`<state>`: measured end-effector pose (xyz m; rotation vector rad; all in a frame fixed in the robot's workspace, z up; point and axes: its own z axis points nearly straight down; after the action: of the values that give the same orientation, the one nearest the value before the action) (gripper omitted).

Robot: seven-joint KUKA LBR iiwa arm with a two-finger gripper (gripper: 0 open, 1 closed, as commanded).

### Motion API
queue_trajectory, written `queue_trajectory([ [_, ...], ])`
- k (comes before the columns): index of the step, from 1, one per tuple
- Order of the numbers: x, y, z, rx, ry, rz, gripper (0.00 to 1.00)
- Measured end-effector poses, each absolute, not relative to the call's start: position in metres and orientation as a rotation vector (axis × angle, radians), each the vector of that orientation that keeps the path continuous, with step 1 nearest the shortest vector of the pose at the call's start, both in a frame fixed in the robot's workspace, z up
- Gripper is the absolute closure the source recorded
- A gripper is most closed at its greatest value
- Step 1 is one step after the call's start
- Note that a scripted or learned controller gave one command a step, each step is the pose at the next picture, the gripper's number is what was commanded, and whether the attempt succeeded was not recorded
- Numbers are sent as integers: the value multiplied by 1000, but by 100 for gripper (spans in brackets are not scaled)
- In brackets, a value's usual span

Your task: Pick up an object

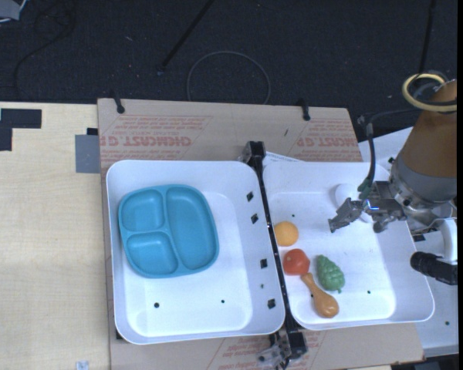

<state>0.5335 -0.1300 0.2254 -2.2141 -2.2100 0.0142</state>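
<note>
orange ball (pixel 285 233) lies loose in the right bin (pixel 386 303) — fingers (pixel 342 220) spread wide, holding nothing; a clumsy descent could roll it away — a miss.

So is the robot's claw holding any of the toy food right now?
No, nothing sits between the fingers of the gripper. It hangs open above the right bin, apart from the orange ball.

Four small toy foods lie loose in the right white bin (pixel 386 303), gathered near its left wall. A round orange ball-like fruit (pixel 285 233) sits farthest back. Just in front lies a red tomato-like piece (pixel 295 261). A knobbly green vegetable (pixel 330 274) rests beside it, and a tan, pear-shaped gourd (pixel 320 297) lies slanted, nearest the front.
</note>
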Motion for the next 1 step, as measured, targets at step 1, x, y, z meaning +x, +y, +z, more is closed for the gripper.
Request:
queue_trajectory([
  [1, 536, -130, 232, -2219, -2219, 3, 0],
])
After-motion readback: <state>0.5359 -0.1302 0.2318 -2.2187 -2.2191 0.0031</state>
